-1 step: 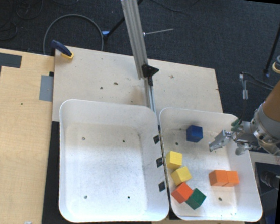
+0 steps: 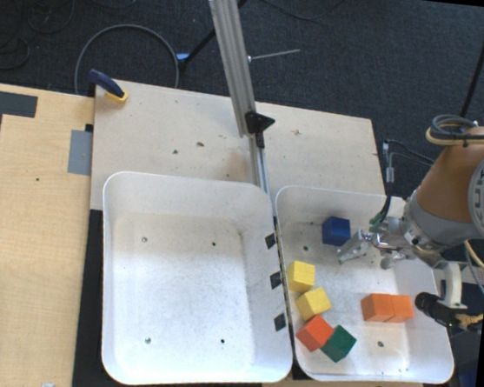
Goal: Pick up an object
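Note:
The right bin (image 2: 420,370) holds several blocks. A blue cube (image 2: 336,230) lies near its back left. Two yellow cubes (image 2: 302,275) (image 2: 314,302) sit along the left wall, with a red cube (image 2: 316,332) and a green cube (image 2: 339,342) in front of them. An orange block (image 2: 386,308) rests at the right. My gripper (image 2: 367,252) hangs low over the bin's back middle, just right of the blue cube, open with nothing between its fingers.
The left bin (image 2: 188,278) stands beside the right one, with a divider ridge (image 2: 275,262) between them. A slanted metal pole (image 2: 236,65) rises behind the bins. The arm's orange band (image 2: 450,170) fills the right side.

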You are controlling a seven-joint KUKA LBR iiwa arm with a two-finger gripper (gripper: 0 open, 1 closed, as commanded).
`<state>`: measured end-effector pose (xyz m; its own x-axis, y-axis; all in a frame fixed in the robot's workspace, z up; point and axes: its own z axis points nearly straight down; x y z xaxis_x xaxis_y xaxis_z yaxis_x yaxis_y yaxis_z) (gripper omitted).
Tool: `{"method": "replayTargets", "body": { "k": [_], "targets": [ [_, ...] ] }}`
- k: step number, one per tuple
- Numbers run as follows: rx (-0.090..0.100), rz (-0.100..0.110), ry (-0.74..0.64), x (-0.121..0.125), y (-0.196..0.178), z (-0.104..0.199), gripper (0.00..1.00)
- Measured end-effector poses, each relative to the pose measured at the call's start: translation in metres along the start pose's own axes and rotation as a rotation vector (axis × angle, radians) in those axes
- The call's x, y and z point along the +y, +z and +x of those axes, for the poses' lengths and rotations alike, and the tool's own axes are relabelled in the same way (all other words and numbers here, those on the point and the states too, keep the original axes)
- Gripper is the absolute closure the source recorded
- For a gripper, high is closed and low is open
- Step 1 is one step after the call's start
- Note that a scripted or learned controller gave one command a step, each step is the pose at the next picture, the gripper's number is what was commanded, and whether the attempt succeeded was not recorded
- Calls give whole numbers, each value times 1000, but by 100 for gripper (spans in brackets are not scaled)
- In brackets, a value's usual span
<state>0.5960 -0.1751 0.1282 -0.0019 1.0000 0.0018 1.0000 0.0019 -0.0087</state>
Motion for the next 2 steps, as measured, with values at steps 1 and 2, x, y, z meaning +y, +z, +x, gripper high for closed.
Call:
{"method": "replayTargets", "body": {
  "k": [1, 2],
  "targets": [
    [5, 1, -2, 58, 35, 7, 0],
    [-2, -8, -6, 58, 25, 8, 100]
  ]
}}
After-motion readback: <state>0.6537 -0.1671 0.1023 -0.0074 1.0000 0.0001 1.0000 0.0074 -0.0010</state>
